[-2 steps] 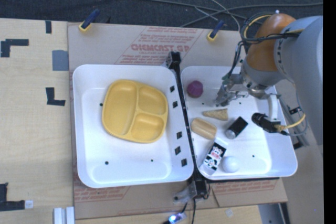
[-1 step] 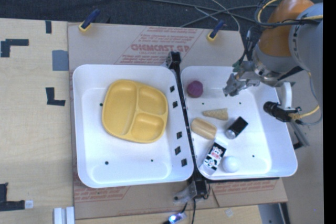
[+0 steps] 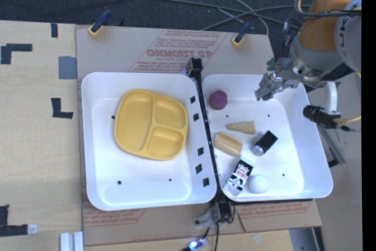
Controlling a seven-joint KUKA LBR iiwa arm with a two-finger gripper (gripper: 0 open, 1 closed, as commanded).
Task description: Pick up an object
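Note:
The right bin (image 3: 294, 126) holds several small objects. A purple ball (image 3: 218, 99) lies near its back left, a tan cone-shaped piece (image 3: 242, 126) in the middle, a tan bread-roll shape (image 3: 227, 143) below it. A small black block with a silver end (image 3: 265, 142) lies to the right. A cow-patterned carton (image 3: 239, 177) and a white ball (image 3: 258, 184) rest near the front wall. My gripper (image 3: 265, 91) hangs over the bin's back right part, above and right of the cone, with nothing visibly between its fingers.
The left bin (image 3: 100, 144) holds a yellow divided plate (image 3: 150, 124). A black divider with clips (image 3: 202, 138) runs between the bins. Cables cross the dark floor behind the bench. Yellow-blue clamps (image 3: 100, 23) hold the cardboard at the back.

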